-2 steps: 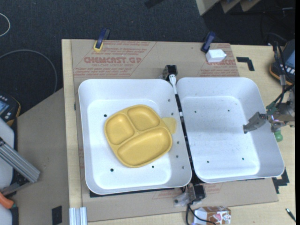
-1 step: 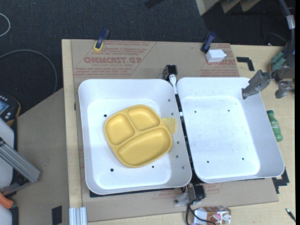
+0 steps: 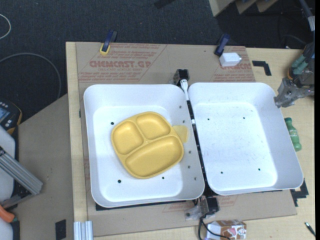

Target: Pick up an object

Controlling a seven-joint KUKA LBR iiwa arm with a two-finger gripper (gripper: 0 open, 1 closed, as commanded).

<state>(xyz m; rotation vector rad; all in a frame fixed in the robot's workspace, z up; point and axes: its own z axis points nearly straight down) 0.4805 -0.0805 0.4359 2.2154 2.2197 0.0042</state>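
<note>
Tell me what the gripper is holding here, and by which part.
Nothing, as far as the view shows. The gripper sits at the right bin's far right rim, with no object between its fingers. The yellow plate lies untouched in the left bin.

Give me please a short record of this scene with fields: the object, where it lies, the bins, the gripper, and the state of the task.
object: yellow divided plate, three compartments, lying flat
location: inside the left bin, toward its middle
neighbour: a small pale yellow piece at the plate's right edge; what it is, cannot tell
right bin: white, with small dark specks on the floor
gripper: at the right bin's upper right corner, outside its rim, far from the plate
task state: plate not yet picked up
</note>
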